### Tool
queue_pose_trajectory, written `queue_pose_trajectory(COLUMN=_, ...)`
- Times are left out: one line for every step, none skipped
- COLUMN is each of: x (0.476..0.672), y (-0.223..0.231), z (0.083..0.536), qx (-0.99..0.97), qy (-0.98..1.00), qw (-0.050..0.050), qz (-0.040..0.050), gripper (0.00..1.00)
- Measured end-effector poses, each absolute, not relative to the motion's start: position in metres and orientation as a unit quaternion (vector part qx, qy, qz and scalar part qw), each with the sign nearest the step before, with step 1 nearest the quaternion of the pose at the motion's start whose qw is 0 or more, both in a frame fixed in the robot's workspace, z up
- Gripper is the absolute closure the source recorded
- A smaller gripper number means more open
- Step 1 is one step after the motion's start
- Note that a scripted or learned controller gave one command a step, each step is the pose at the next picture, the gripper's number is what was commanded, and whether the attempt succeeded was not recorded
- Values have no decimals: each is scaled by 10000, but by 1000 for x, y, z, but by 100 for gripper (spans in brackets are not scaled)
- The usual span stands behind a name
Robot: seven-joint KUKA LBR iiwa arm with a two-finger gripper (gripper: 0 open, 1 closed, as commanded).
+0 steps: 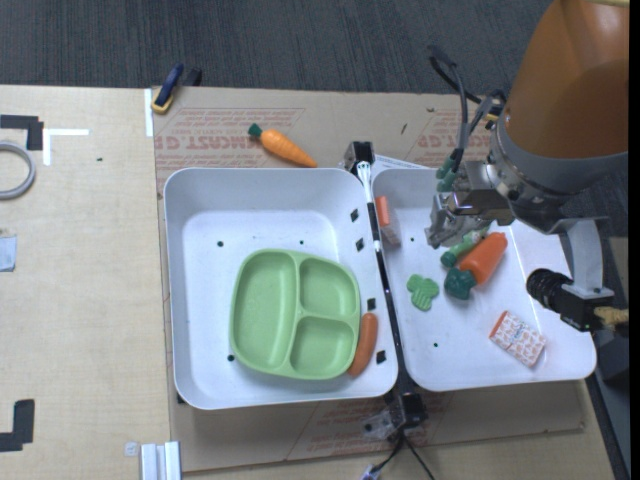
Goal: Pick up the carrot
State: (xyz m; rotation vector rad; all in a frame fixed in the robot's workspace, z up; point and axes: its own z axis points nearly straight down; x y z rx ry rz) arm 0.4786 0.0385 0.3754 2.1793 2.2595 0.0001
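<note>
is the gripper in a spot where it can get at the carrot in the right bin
Probably yes. The gripper sits right at the leafy end of the carrot in the right bin, and nothing lies over the carrot; the green toy lies apart.

A broad orange band tops the grey arm (560, 163), with black cables looping beside its metal hand (462, 230).

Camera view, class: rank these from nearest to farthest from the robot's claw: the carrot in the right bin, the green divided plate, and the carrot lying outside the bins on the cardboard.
1. Carrot in the right bin, just under the claw.
2. Green divided plate, in the left bin, lower left of the claw.
3. Carrot on the cardboard, behind the left bin, upper left; not much farther than the plate.
</note>
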Motion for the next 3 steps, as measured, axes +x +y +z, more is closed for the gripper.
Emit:
queue_pose_trajectory(x=478, y=79, z=272, qx=7133, qy=7008, qw=0, qz=-7, gripper=100)
queue_pose_trajectory(x=484, y=131, z=141, qx=7874, qy=6164, qw=-9, qz=-14, gripper=100)
queue_pose_trajectory(x=478, y=65, z=372, qx=7803, qy=6254, qw=9, qz=-1, gripper=100)
